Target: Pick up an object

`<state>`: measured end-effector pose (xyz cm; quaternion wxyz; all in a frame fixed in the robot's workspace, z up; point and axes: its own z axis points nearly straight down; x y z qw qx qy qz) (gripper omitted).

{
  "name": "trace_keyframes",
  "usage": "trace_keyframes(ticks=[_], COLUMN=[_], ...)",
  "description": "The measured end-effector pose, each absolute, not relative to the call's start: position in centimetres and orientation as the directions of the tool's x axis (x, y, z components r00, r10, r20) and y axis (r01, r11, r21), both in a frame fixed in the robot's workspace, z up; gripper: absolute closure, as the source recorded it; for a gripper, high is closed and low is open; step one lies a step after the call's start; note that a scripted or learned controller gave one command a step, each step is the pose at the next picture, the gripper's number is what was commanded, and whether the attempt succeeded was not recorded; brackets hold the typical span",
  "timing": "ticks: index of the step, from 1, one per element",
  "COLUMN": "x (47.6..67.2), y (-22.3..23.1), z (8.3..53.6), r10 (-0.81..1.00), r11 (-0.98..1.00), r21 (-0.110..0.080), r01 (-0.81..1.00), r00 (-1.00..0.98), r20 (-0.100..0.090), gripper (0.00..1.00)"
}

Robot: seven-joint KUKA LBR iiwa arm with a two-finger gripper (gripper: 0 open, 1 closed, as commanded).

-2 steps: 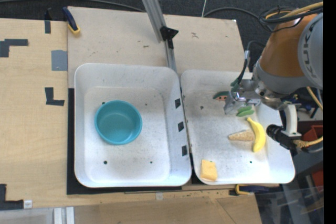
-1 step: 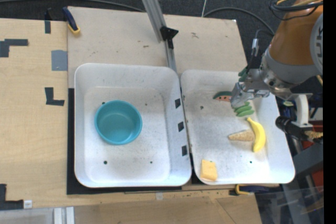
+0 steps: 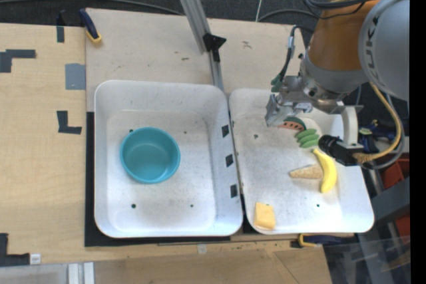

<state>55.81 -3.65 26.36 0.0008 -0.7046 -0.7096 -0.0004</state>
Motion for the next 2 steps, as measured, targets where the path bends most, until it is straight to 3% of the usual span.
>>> trace_keyframes(ticks=[2], x=[58.5], y=[5.6], z=[23.2], r10=[1.0], r11=[0.006], r21=[-0.003], r01=[1.0], r00=[-0.006], r20=[0.0], gripper=[1.0])
